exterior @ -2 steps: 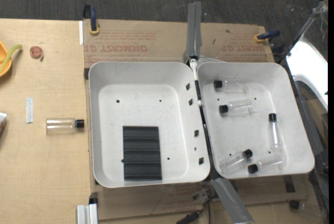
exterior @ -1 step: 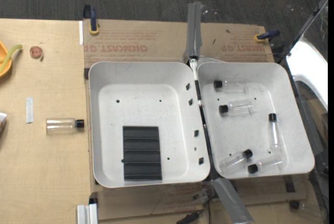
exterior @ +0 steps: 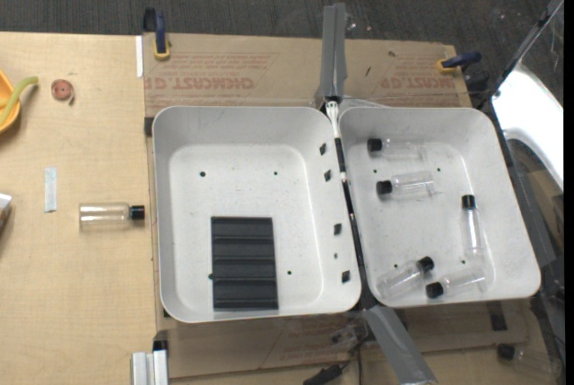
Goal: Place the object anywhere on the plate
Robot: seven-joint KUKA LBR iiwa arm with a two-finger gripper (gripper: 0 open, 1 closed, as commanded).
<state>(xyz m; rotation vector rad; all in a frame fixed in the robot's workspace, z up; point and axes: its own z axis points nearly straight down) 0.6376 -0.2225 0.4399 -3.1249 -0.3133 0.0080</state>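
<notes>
Clear plastic vials with black caps [exterior: 405, 187] lie loose to the right of the black ribbed rectangular plate [exterior: 243, 263], in the neighbouring shallow white bin [exterior: 502, 161]. They seem staged for picking, and none sits on the plate. I cannot tell the claw's state.

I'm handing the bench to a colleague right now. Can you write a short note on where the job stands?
Gripper: out of frame, so I can't report its state.
Things: five clear plastic vials with black caps lie in the right white bin: one at top, one below it, one upright along the right wall, two near the front.
The dark ribbed rectangular plate lies in the left white bin.
A sixth vial lies on the bench, left of the bins.
Done: nothing on the plate.
Left: pick a vial, place it there.
</notes>
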